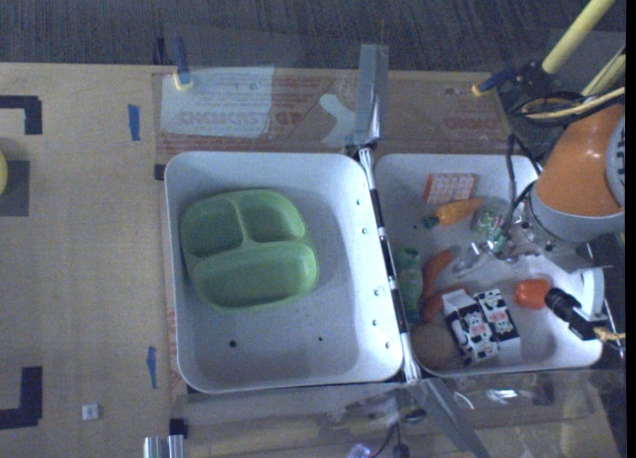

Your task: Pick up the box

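Plywood bench (79,277) carries two shallow white bins side by side: the left bin (199,367) holds a green divided tray (248,247), the right bin (397,173) a clutter of small items beneath the grey-and-orange arm (586,178). How far the tool (492,242) is open cannot be told, and nothing is seen in its grip. The box (480,325), black-and-white patterned, lies near the bin's front wall, just toward the camera from the tool, its long axis running roughly left to right.
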{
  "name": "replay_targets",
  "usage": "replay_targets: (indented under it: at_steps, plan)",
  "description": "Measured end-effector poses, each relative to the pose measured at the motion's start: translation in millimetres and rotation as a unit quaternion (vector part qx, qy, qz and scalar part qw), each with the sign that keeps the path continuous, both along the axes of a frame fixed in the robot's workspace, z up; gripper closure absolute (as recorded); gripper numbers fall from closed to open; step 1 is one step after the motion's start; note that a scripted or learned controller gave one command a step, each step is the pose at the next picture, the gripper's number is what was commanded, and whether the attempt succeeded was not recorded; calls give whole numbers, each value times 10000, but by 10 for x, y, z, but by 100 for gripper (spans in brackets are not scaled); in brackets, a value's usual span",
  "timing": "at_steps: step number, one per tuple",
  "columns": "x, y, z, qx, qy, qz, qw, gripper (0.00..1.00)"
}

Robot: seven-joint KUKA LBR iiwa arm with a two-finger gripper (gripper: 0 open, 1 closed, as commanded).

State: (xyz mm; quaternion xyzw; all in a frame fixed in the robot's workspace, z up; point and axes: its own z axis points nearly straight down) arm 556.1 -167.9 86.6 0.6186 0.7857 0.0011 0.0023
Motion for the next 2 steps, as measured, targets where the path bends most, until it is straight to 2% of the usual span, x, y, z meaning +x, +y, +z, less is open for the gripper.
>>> replay_targets:
  at_steps: [1,2]
  plan:
    - [-235,151,229,-4,-15,733,9973,0]
    - [-576,411,7,1,-19,1060,9944,0]
